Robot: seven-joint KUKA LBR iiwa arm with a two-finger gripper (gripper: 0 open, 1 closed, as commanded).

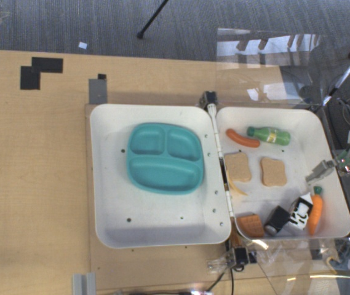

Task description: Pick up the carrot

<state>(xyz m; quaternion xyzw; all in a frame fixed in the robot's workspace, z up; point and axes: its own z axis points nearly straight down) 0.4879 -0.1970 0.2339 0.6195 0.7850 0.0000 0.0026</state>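
The carrot (314,212) lies in the right bin (298,117), in its near right corner, just beside the right wall. Its long axis runs almost straight from the far side of the bin to the near side, tilted only a little. The thick end, with a small green top, points away toward the far wall; the narrow tip points toward the near rim. It is bright orange, short and plump, with a smooth toy-like surface, and the green stub at its top is small and dark.

Just left of the carrot, touching or nearly touching it, sits a small white-and-black carton (299,213), and left of that a dark grey block (277,219). A ridged orange-brown cracker (251,224) rests at the near left corner of the same bin. Farther back lie two slices of toast, the left slice (238,166) close to the divider and the right slice (274,171) near the middle. Behind them a red sausage (242,138) lies slantwise, and a green bottle (269,136) with a yellow label lies on its side beside it.

The gripper (320,172) comes in from the right edge, over the right side of the bin, above and apart from the carrot's green end. It grasps nothing that can be seen, and whether its fingers are spread or closed I cannot tell.

The left bin (110,226) holds a teal divided plate (165,158) with three compartments. Both bins rest on the tan bench (33,183).
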